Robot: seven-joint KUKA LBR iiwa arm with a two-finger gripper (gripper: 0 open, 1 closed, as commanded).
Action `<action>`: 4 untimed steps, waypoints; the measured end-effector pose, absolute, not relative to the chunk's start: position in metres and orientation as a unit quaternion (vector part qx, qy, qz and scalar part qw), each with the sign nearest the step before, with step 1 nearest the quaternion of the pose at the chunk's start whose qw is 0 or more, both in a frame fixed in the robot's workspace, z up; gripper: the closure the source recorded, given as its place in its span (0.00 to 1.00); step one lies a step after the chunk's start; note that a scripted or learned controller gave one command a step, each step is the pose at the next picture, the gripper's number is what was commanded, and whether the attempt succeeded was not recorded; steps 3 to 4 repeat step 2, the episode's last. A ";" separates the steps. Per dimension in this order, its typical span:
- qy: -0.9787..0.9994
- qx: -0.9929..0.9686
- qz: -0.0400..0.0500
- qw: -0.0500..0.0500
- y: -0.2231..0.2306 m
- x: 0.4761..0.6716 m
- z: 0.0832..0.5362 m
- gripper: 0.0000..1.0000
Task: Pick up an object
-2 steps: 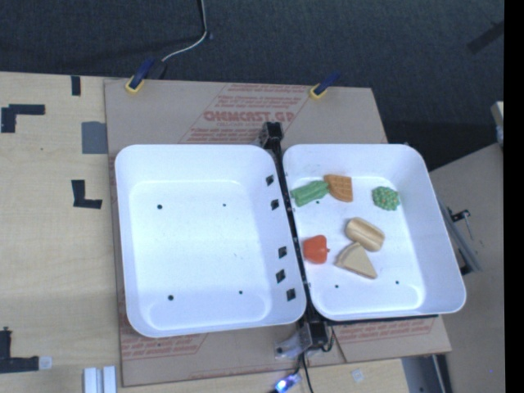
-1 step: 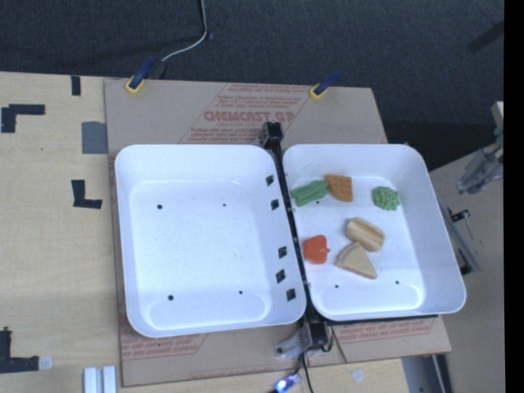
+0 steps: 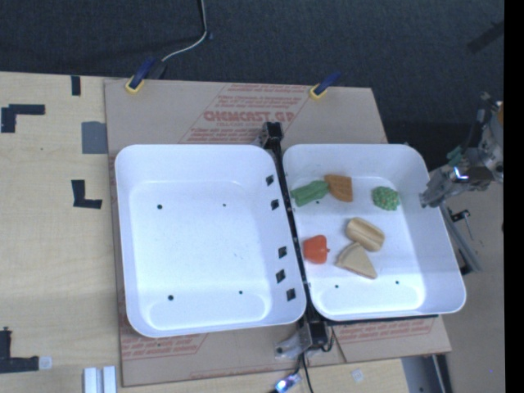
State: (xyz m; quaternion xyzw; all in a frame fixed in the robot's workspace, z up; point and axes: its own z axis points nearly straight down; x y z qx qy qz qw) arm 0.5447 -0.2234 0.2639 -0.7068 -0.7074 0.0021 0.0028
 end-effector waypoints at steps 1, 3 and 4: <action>-0.709 -0.705 0.000 0.000 -0.170 0.584 0.254 1.00; -0.706 -0.709 0.002 0.001 -0.227 0.562 0.227 1.00; -0.706 -0.709 0.002 0.001 -0.227 0.562 0.227 1.00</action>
